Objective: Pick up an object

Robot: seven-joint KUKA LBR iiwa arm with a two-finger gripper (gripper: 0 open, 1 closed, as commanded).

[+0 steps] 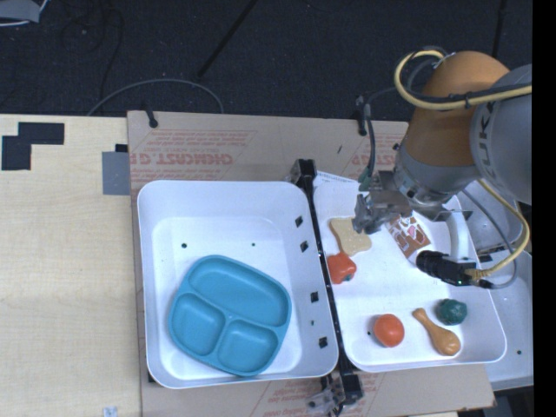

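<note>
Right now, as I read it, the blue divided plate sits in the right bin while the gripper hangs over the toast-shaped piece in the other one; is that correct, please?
Not quite. In the camera view the blue divided plate sits in the left bin, not the right. The gripper does hang over the toast-shaped piece, which lies in the right bin.

Dark carpeted floor (261, 42) up top, well beyond the gripper, with thin cables (156, 89) looping across it. Light wood bench top (61, 268) way off to the far side, with black (30, 142) and grey (114, 172) patches stuck on. Brown cardboard sheet (226, 150) with red printing laid flat over the bench.
</note>
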